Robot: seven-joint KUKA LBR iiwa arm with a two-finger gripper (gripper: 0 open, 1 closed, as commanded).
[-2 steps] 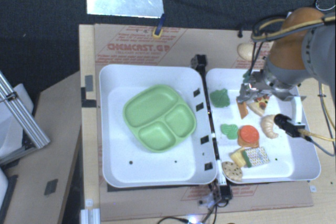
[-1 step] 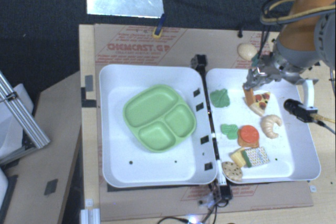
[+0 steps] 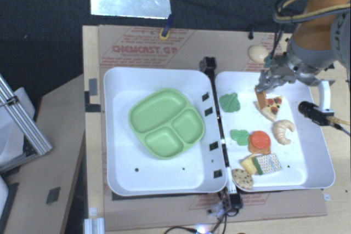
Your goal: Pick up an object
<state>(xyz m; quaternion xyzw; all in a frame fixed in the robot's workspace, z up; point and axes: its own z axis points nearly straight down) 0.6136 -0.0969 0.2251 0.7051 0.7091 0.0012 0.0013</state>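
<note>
tool [image 3: 263,90] over pizza slice [image 3: 271,107] | right bin [image 3: 323,164] | green tray [image 3: 166,122] left bin [image 3: 118,172]

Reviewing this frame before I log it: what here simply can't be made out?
- Pincer: whether it is open or shut; the wrist above blocks it and the tips blur into the pizza slice.
- Pizza slice: whether it is touched or gripped; its upper end is covered by the pincer.
- Cookie: its left edge hides behind the bin divider.
- Patterned block: its print is too small to read.

Green plate [image 3: 166,123], orange tomato [image 3: 260,141]
</note>
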